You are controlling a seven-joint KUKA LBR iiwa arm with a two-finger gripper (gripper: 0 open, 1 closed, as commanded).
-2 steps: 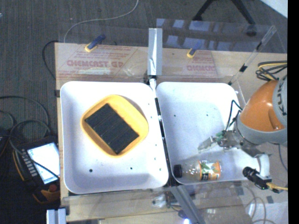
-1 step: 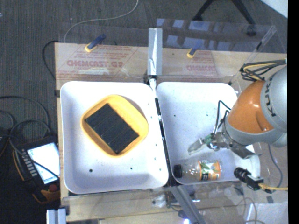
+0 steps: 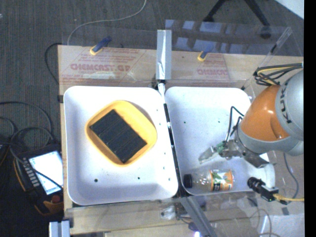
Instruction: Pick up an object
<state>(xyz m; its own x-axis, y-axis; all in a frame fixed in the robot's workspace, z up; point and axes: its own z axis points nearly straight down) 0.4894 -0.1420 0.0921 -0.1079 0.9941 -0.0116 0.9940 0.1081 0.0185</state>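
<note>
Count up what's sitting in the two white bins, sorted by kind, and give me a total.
Yellow dish, in the left bin: 1
Dark ridged square pad, lying in that dish: 1
Clear plastic bottle with black cap and orange label, lying on its side in the right bin: 1
Total: 3

The arm (image 3: 269,120) reaches in from the right, gripper (image 3: 210,153) low.
</note>
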